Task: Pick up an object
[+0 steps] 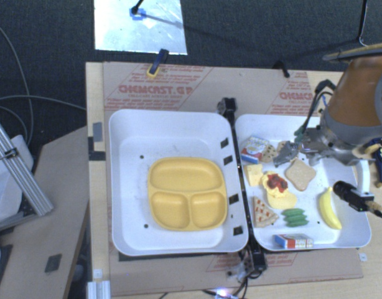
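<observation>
A: Which piece would you go for? The toy food lies packed in the right bin: a slice of bread, a banana near the right wall, green pods, a waffle wedge, a cheese block, and a small carton at the near edge.

B: The bread slice, I think. The claw hangs just to its far left, over the far part of that bin, so the travel would be small.

A: Is the claw open?

B: I cannot tell; at this slant it reads as a grey cluster. Nothing shows held in it.

A: What makes the pick go well?

B: The bread is flat and thin, so the tips must go right down to the bin floor and close across the narrow width. The yellow piece with the red topping touches its left edge, so come in from the free side.

A: And the left bin?

B: It carries the yellow divided tray; leave it alone. The banana, lying apart, is a fair second choice.
</observation>
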Robot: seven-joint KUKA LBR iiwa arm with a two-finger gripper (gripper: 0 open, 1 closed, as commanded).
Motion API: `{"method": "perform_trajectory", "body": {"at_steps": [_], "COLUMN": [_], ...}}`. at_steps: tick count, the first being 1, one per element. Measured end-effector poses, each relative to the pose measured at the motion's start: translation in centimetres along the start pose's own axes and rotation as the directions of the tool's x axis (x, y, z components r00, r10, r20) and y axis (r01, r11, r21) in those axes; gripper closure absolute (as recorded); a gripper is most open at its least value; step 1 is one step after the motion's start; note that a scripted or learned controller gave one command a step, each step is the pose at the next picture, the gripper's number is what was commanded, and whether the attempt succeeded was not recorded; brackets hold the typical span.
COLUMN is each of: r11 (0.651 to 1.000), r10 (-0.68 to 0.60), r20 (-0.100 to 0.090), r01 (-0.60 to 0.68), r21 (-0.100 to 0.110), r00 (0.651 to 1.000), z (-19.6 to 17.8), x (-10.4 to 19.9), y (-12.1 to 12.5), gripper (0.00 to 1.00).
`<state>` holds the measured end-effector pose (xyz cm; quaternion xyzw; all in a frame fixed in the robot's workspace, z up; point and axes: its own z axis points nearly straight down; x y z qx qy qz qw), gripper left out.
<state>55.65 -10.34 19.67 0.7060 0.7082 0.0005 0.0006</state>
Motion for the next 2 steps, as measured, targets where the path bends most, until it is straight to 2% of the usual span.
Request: {"method": "perform_trajectory", "body": {"at_steps": [1,2], "r11": [1.000,1.000], "r10": [0.003,0.001], "r20": [0.000,0.000], "r01": [-0.003,-0.001], "r21": [0.002,-0.002], "r00": [1.000,1.000], "z": [11.7,10.2], "x": [-0.2,-0.2], "y": [-2.3,-2.1], "gripper": [0.00,1.00]}}
